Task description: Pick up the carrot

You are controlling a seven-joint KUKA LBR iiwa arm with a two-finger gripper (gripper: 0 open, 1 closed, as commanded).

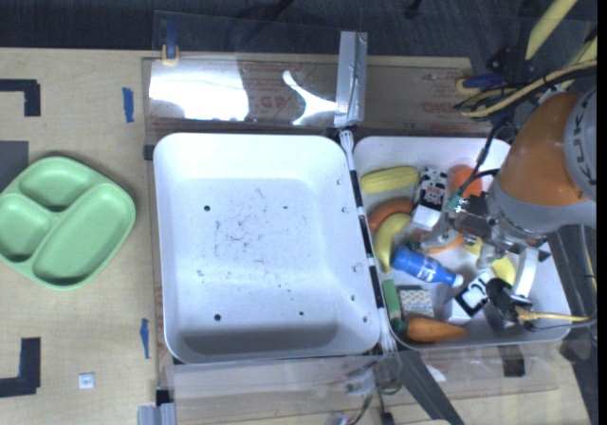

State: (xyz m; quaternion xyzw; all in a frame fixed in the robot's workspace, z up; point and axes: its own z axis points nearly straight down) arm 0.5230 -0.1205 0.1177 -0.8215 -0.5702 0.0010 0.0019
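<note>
The carrot point(434, 327) is lying along the front edge of the right bin point(531, 340), its long axis running left-right, just forward and left of the claw point(493, 262), whose state I cannot tell as it is hanging over the clutter.

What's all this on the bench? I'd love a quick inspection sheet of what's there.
Surface: wooden bench bearing left bin and right bin.
Job's things: carrot lying at the right bin's near edge.
Clutter: banana, blue bottle and other small items around it.
Claw: arm over the right bin; claw hidden in the clutter.
Cables: some at the far right.
Surroundings: green divided plate at left.
</note>
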